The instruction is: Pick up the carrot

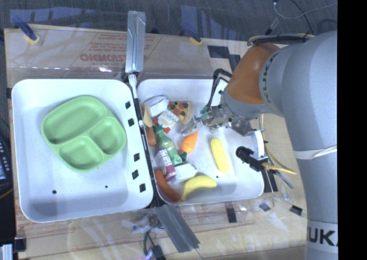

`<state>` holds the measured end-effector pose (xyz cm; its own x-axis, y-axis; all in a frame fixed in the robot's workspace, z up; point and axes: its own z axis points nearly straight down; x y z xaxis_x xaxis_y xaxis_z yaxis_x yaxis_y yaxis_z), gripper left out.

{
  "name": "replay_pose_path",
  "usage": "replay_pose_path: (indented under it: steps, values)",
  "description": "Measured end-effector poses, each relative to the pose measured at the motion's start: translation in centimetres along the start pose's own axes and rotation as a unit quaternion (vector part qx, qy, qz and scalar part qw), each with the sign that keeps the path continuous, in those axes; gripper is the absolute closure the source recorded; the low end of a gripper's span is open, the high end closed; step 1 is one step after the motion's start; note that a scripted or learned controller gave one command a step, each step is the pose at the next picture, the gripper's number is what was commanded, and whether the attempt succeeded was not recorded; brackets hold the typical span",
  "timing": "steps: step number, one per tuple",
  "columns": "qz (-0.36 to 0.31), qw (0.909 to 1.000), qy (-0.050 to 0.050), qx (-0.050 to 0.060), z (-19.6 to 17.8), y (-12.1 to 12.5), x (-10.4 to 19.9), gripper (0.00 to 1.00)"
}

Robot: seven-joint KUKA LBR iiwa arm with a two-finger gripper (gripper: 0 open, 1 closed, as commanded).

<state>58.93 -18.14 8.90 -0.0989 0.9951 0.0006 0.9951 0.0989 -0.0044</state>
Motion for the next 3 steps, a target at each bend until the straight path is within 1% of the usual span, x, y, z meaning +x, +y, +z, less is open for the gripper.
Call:
replay_pose_path:
  steps: [1,2,3]
  values:
    - [-0.14,0.9901,0.0,0.0,0.0,-1.4,2.4,0.0]
    - [-0.137,0.9905,0.0,0.004,-0.5,-1.6,2.2,1.0]
    - [-0.165,0.9863,-0.002,-0.003,-13.6,-4.3,0.7,1.0]
